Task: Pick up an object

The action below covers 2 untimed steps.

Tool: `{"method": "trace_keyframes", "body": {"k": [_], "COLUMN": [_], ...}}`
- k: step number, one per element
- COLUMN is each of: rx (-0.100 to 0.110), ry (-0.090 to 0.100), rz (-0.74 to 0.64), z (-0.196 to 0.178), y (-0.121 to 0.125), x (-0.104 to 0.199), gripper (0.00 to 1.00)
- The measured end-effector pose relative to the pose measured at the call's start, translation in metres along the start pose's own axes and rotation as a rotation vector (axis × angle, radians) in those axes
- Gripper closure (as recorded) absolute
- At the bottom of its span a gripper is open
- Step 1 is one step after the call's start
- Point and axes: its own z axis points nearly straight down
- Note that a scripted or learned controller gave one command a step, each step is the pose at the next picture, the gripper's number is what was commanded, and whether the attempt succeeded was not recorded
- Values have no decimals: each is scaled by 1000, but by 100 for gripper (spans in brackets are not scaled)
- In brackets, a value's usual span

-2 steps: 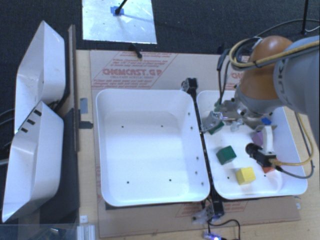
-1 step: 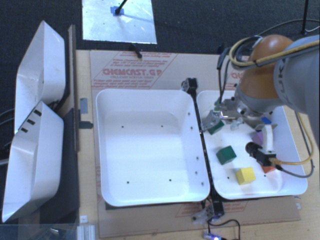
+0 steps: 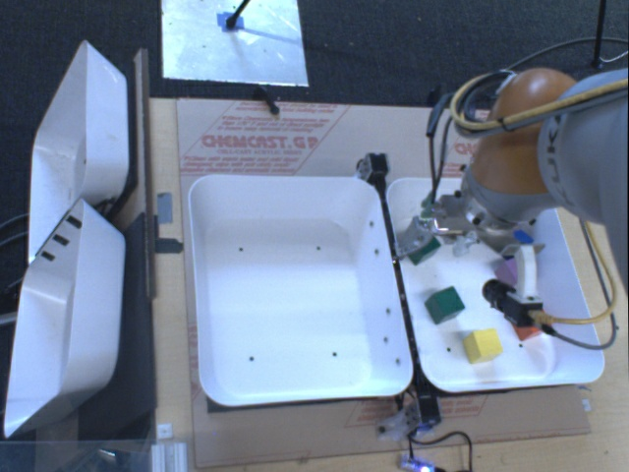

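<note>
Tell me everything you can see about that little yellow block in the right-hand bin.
The yellow block is a small cube-like piece, plain bright yellow, with a smooth, matte look like painted wood or foam. It lies flat on the floor of the right bin, near the front edge, turned slightly askew to the bin's walls. Nothing touches it: the green block sits apart, up and to its left, and a black part of the arm's tool hangs to its upper right without reaching it.
</note>
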Motion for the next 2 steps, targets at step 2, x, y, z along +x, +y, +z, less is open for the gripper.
{"method": "trace_keyframes", "body": {"k": [2], "rx": [0], "ry": [0], "rz": [0], "z": [0], "y": [0], "x": [0], "gripper": [0]}}
